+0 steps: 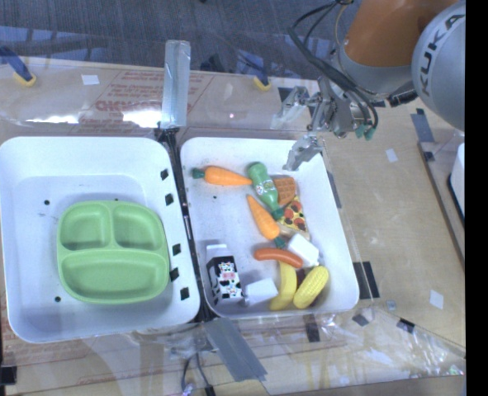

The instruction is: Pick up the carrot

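The claw [308, 151] hangs over the back right corner of the right bin [338, 221]; whether it is wide or narrow cannot be told, and nothing shows in its grip. Inside the right bin, one carrot [223, 176] lies along the back wall beside a green bottle [263, 185], and a second carrot [262, 217] lies near the middle, tilted. Left of the right bin, the left bin [29, 163] holds a green divided plate [111, 252].
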Motion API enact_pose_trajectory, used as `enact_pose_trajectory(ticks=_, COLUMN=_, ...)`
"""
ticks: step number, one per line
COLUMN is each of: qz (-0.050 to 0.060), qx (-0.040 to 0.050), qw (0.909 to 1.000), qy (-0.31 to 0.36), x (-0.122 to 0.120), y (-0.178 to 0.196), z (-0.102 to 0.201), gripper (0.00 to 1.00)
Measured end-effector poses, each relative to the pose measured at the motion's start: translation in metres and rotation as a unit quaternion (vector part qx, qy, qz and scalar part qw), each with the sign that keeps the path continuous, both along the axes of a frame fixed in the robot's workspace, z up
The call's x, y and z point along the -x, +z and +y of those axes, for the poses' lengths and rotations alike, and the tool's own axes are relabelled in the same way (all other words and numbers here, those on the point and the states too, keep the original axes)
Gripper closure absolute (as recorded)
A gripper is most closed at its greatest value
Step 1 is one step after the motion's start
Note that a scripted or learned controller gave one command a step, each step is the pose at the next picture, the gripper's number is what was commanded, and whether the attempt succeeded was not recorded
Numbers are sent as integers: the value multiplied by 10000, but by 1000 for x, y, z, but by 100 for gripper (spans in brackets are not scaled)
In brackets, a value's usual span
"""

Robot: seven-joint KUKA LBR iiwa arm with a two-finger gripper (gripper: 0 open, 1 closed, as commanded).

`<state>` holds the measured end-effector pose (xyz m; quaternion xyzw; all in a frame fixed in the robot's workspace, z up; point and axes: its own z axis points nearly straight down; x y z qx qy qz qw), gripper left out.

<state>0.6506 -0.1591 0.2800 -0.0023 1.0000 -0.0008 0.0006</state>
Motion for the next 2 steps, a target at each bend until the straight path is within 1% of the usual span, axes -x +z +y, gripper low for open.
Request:
enact_pose_trajectory(ticks=1, qz=-22, qx=-22, qw=9964, qy=846, x=-9, y=-176, z=-16, gripper=0)
enact_pose_trajectory(ticks=2, qz=10, qx=-9, qw=9945, qy=1046, x=66, y=-188, z=-4, gripper=0)
